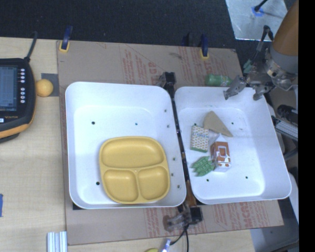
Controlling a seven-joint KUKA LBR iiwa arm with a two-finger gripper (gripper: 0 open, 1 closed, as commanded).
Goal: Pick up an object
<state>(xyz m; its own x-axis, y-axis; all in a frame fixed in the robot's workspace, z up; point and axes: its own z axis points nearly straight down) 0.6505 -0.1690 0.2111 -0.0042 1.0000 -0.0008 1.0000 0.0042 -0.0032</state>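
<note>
Bench of pale wood with a brown cardboard sheet clamped over it, bearing two shallow white bins side by side.

Left bin: holds a yellow divided tray, lying flat toward the near side.

Right bin: holds a small cluster near its middle. Tan wedge farthest back, patterned packet just left of and below it, orange-and-white packet in front, green toy at the near left, touching or nearly touching the orange packet.

Gripper over the far right corner of the right bin, above the rim. Fingers spread apart, nothing between them.

Key relation: cluster lies forward and to the left of the fingers, well apart. Nearest candidate judged to be the tan wedge, long axis running diagonally from far left to near right.

Obstructions: none between gripper and cluster; bin floor open. Tight packing of the four items judged a risk for a clean grasp of any single one.

Elsewhere: handheld control pad and an orange ball at far left, off the cardboard.
</note>
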